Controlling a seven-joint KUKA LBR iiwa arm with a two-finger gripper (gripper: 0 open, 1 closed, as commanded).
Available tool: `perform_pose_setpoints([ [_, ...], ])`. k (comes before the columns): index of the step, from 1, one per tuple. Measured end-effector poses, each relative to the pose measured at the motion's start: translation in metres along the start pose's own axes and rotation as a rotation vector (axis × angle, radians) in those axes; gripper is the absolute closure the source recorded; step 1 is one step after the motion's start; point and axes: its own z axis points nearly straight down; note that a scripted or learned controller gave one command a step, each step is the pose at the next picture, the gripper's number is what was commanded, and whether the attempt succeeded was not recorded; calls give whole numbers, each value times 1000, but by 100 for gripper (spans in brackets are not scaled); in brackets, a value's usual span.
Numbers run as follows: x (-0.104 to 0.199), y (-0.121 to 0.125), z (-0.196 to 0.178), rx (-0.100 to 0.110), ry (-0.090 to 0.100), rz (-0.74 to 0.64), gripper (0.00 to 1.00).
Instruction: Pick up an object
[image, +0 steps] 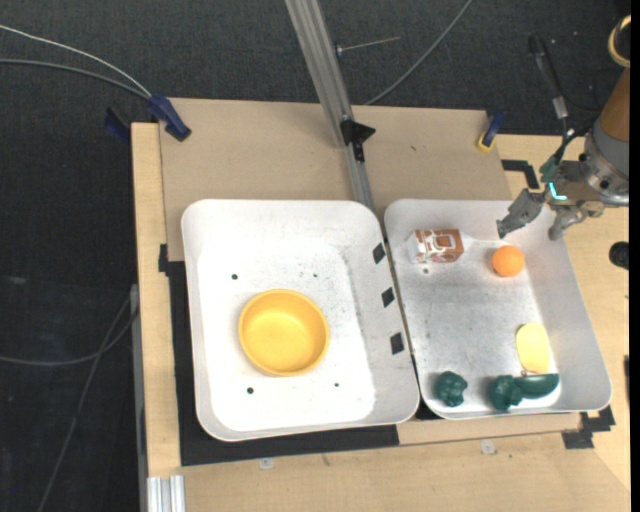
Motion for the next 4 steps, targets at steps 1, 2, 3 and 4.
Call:
perform_pose_setpoints([
  [1, 0, 1, -3, -5, -1, 0, 0],
  [2, 0, -7, 58, 3, 0, 1, 0],
  [3, -2, -17, 108, 3, 1, 1, 0],
  [4, -1, -17, 150, 3, 1, 0, 0],
])
